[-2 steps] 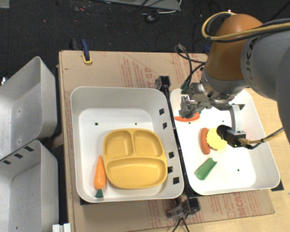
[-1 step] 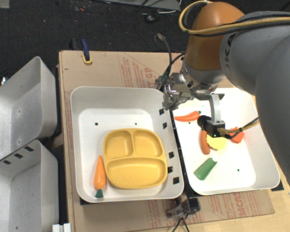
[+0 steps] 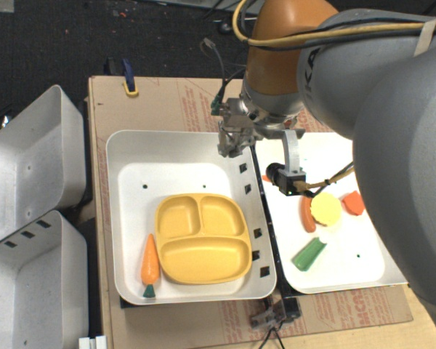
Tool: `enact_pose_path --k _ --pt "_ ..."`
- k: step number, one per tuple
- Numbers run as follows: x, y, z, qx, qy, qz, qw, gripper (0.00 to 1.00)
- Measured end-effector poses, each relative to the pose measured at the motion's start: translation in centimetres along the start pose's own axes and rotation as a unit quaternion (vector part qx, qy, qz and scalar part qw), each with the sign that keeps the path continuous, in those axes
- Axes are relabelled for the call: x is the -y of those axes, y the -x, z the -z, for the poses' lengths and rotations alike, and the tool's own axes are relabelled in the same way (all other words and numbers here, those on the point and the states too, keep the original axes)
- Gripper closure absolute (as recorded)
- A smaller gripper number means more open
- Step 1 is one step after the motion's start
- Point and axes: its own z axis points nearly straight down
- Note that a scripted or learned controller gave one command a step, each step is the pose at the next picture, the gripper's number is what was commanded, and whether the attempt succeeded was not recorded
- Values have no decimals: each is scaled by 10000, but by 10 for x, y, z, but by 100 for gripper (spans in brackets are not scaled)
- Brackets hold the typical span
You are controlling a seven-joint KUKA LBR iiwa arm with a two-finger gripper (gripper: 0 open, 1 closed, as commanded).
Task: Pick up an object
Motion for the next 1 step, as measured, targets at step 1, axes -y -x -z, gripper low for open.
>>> enact_pose_path --k 1 --pt "1 4 -1 14 -12 -25 10000 0"
